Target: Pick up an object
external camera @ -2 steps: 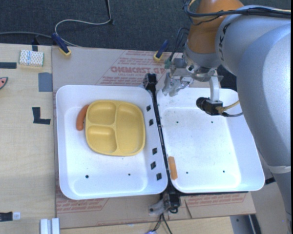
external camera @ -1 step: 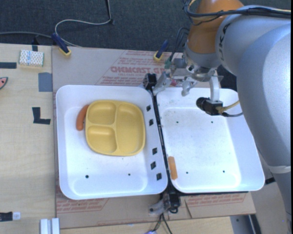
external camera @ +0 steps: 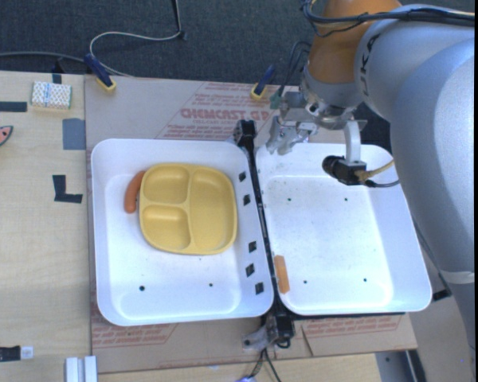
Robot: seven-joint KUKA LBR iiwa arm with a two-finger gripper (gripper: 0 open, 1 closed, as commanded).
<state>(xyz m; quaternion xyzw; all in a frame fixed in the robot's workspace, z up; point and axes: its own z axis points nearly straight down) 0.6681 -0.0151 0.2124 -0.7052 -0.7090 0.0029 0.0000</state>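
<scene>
Two orange sticks are on offer: one (external camera: 280, 273) at the right bin's (external camera: 398, 293) left edge, one (external camera: 131, 192) beside the yellow tray (external camera: 188, 208) in the left bin (external camera: 119, 293). My gripper (external camera: 285, 139) hangs over the right bin's far left corner, holding nothing; whether my fingers are spread I cannot tell. Still approaching, I judge: next I must travel to a stick and descend.

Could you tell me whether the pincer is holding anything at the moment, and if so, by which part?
Nothing shows in the pincer; it hovers at the right bin's far left corner.
</scene>
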